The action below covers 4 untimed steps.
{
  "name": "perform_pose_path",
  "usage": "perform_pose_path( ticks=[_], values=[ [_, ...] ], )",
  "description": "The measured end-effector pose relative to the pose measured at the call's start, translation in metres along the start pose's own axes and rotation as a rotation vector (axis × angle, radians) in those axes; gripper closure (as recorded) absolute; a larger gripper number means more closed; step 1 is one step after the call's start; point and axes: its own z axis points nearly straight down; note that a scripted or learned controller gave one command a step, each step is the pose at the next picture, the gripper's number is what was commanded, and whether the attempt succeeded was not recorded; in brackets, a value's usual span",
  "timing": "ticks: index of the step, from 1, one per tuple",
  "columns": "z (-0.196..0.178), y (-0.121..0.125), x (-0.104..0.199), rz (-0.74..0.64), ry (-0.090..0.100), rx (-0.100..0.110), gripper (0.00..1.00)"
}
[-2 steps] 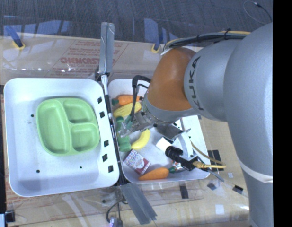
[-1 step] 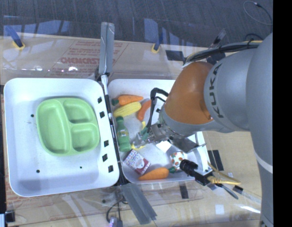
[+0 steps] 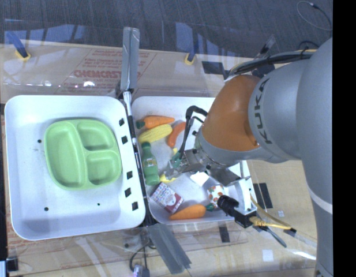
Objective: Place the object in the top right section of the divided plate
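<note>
Divided plate [image 3: 82, 153] in left bin [image 3: 27, 212]

Beside the pale green divided plate [image 3: 83, 153], two orange carrots [image 3: 156, 121] are showing, a yellow corn cob [image 3: 155, 133], a green bottle [image 3: 149, 163].

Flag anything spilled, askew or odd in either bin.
Nothing spilled or damaged. The green plate sits flat in the left bin. Toy food lies jumbled in the right bin, with the arm over it.
</note>
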Motion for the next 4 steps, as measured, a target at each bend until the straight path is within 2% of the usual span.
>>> perform_pose_path(
  ticks=[1,2,3,4],
  values=[
    [0.0,0.011,0.056,-0.111,0.002,0.003,1.0],
    [0.0,0.069,0.034,-0.121,0.001,0.003,1.0],
    [-0.039,0.003,-0.008,0.033,0.002,0.002,1.0],
    [-0.014,-0.001,-0.008,0.035,0.001,0.003,1.0]
  ],
)
